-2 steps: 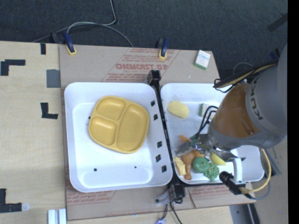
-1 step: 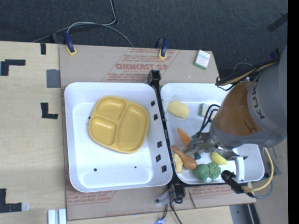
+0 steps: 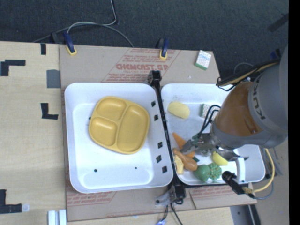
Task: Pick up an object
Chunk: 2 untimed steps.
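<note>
Left bin [image 3: 75, 125]: you find one yellow divided plate [image 3: 119, 124] lying flat, slightly toward the far side. Right bin [image 3: 187, 90]: a pale yellow lemon-like piece [image 3: 178, 110] near the far left corner; an orange carrot [image 3: 179, 140] near the divider; another orange piece [image 3: 188, 161] beside it; a green broccoli-like piece [image 3: 206, 172] at the near edge; a small yellow piece [image 3: 219, 159] next to it. Gripper [image 3: 194, 144]: low over the carrot area; you cannot tell the state of its fingers. Tabletop [image 3: 28, 125]: a small green-edged box [image 3: 203, 59] beyond the right bin.
</note>
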Tool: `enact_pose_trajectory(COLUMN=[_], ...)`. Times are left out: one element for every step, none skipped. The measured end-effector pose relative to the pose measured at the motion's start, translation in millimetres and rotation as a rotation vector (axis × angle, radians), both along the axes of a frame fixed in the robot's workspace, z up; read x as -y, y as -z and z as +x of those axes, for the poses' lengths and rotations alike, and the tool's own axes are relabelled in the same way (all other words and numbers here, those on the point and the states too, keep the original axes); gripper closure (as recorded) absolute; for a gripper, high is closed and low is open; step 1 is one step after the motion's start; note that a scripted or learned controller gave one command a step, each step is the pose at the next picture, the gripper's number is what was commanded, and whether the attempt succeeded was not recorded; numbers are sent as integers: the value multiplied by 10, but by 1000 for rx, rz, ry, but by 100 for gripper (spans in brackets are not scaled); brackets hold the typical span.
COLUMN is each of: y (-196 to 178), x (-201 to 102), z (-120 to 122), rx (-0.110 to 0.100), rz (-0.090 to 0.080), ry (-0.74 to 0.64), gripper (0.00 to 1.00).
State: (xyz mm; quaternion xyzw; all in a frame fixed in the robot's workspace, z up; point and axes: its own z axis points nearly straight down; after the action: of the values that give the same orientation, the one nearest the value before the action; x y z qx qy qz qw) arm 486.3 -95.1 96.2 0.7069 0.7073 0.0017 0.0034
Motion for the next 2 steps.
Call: enact_pose_trajectory(y=[105, 98], x=[-10, 65], z=[234, 76], rx=[-8, -1], rz=[3, 1], ry=[0, -1], gripper=[0, 0])
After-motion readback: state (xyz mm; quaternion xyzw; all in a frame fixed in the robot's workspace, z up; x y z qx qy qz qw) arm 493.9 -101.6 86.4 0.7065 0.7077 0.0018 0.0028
